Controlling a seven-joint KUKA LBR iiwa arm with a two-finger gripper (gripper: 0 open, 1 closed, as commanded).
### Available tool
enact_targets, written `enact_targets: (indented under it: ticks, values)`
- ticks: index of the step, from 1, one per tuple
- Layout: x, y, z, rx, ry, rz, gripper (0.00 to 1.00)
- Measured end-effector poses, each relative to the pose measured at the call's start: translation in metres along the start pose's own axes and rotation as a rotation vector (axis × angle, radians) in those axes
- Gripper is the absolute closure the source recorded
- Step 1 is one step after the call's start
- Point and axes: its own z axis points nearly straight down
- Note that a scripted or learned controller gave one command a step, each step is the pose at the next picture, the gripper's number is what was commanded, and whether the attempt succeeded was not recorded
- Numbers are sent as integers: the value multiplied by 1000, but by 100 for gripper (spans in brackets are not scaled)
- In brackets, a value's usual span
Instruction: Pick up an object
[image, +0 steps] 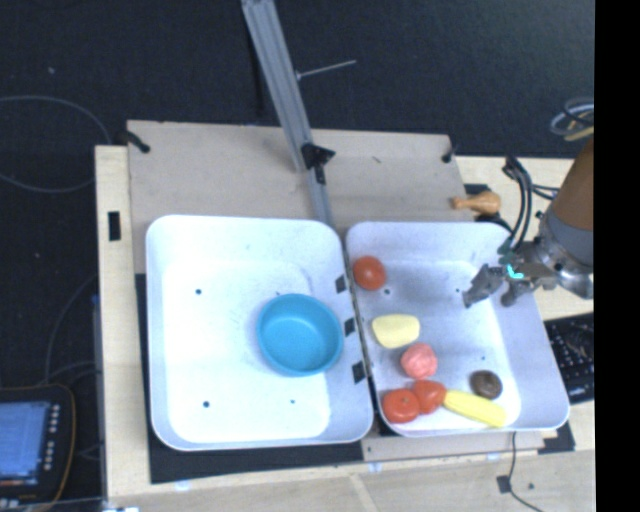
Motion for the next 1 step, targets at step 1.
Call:
enact_targets:
  ticks: [1]
  values:
    - [0,2,-4,-8,-1,0,0]
